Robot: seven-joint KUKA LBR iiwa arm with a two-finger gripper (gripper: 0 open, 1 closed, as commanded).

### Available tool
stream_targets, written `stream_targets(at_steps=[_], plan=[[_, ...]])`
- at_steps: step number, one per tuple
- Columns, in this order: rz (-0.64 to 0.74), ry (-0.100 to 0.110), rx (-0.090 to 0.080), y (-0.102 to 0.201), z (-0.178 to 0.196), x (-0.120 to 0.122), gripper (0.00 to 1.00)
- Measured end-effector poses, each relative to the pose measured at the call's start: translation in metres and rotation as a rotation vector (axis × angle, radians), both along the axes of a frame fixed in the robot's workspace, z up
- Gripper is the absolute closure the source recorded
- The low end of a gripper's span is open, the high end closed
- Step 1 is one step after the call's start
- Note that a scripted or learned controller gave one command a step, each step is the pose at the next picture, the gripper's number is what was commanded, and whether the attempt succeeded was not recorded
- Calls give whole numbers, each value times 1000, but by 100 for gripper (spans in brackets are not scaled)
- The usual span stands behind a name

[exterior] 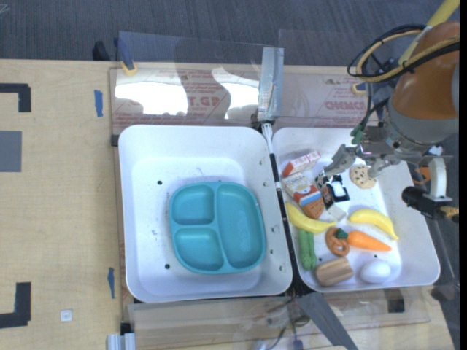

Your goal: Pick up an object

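Hovering with fingers spread and empty, the gripper (pixel 357 160) straddles the cookie (pixel 362 176) at twelve o'clock in the right bin (pixel 427 257); descend straight, centre on it, then close.

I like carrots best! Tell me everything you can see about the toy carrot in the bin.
The toy carrot is orange with a smooth, plastic look. It lies flat in the right bin, tip pointing right. Just above it lies a yellow banana, a round orange toy touches its blunt end, and a white egg sits below it.
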State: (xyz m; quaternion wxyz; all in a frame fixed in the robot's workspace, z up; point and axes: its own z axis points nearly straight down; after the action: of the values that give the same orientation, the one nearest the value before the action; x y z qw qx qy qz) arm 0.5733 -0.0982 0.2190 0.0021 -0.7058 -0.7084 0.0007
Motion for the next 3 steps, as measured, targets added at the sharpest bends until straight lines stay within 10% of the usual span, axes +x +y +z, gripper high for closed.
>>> stream_targets(at_steps=[1,2,3], plan=[[-162,-11,-1,-4,-114,30,0],[-67,-7,-2,-15,-133,47,0],[-66,-10,-2,-15,-122,49,100]])
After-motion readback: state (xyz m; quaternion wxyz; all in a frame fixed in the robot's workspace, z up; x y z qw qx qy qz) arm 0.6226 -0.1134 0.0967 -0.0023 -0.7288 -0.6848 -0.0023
